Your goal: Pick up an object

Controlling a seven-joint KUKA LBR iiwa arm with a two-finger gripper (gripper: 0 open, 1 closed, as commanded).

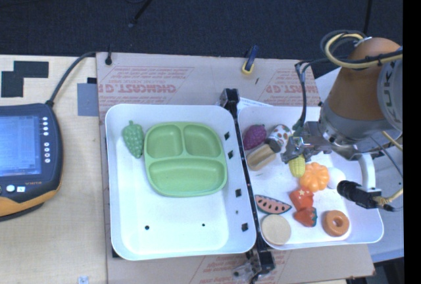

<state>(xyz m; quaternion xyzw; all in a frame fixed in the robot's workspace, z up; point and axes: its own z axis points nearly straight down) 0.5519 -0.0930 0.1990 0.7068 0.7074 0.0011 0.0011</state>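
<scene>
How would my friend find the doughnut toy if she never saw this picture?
Look at the right-hand shallow white bin, the one crowded with toy food. Go to its near right corner, where the small brown ring-shaped doughnut toy lies flat beside the red strawberry-like toy. It is the only piece with a hole through its middle.

Bench (pixel 72 223) — pale wood surface, seen at left. A brown cardboard sheet (pixel 164 82) with red print lies on it, under two shallow white bins side by side: left bin (pixel 131 223), right bin (pixel 365 233). At far left a control pendant (pixel 26 158) — grey screen, orange-trimmed — rests on the bench, its cable trailing toward the far edge.
</scene>
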